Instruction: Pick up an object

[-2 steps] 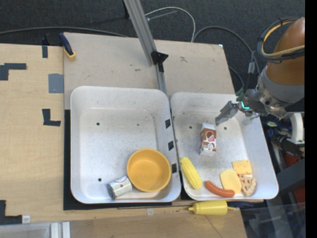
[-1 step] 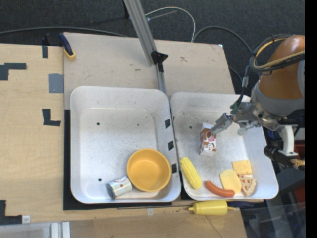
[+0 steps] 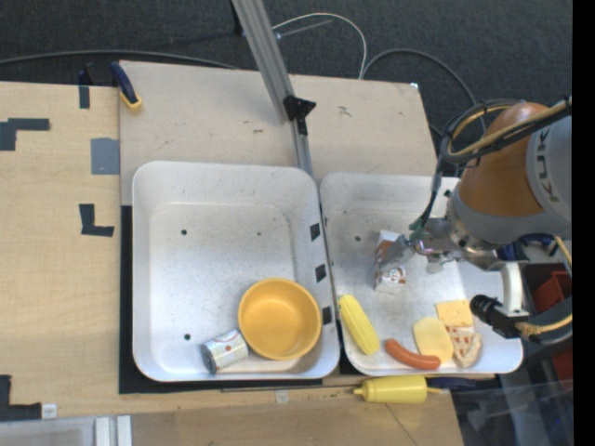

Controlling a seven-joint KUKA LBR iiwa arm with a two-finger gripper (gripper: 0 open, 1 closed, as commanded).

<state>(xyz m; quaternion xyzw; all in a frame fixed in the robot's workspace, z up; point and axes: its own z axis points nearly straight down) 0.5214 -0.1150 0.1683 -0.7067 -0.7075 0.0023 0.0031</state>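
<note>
Looks to be the closing-in stage of the pick: low in the right bin (image 3: 367, 198), with the gripper (image 3: 415, 248) set down at the small grey-and-white packet (image 3: 391, 274), touching it or just beside it at the upper end. Cannot tell from this slanted view whether the pincer is open, closed or gripping the packet; too blurred and too crowded by cables there. Finds the packet near the middle of the right bin, well apart from the corn cob (image 3: 358, 323), the sausage (image 3: 412, 354), the cheese slice (image 3: 454, 313) and the pizza wedge (image 3: 466, 347) along the near edge. Seems crumpled, with a long axis running roughly from the far side of the bin toward the near side, tilted slightly; hard to say which end leads. Calls next, by judgement, for a firm close across the short width, then a straight lift to check the hold. Leaves the yellow bowl (image 3: 277, 319) and the can (image 3: 225, 351) in the left bin (image 3: 167, 184) out of it.
</note>
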